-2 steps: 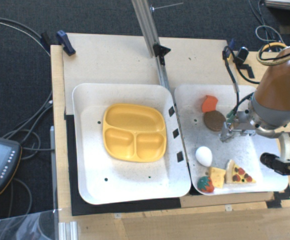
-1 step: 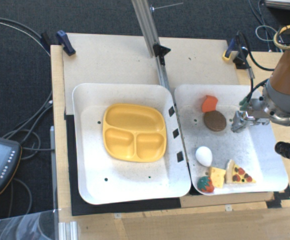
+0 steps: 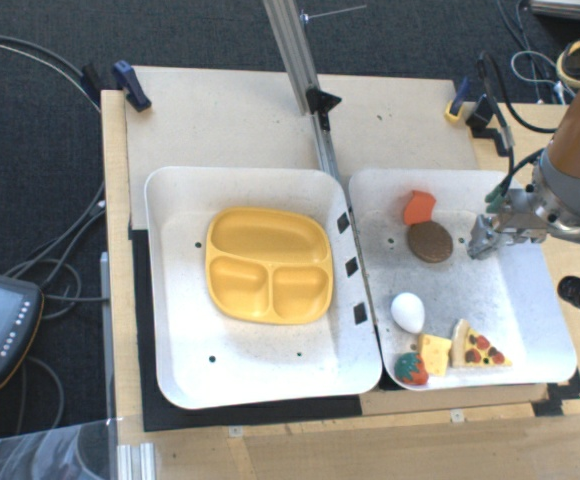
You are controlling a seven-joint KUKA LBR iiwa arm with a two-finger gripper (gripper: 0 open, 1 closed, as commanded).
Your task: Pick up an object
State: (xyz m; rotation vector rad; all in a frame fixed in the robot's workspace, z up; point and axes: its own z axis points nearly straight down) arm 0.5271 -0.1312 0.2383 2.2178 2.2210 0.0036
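Observation:
The right bin (image 3: pixel 530 298) holds an orange block (image 3: pixel 419 207), a brown round cookie (image 3: pixel 431 242), a white egg (image 3: pixel 407 311), a yellow cheese wedge (image 3: pixel 434 352), a pizza slice (image 3: pixel 478 347) and a small green and red item (image 3: pixel 409 368). My gripper (image 3: pixel 481 240) hangs low over the right bin, just right of the cookie and apart from it. Nothing shows between its fingers.
The left bin (image 3: pixel 175 298) holds a yellow divided tray (image 3: pixel 268 264). A metal pole (image 3: pixel 295 38) slants down to the ridge between the bins. Blue clamps (image 3: pixel 130 83) sit at the bench's back corners, and cables lie off the bench at left and right.

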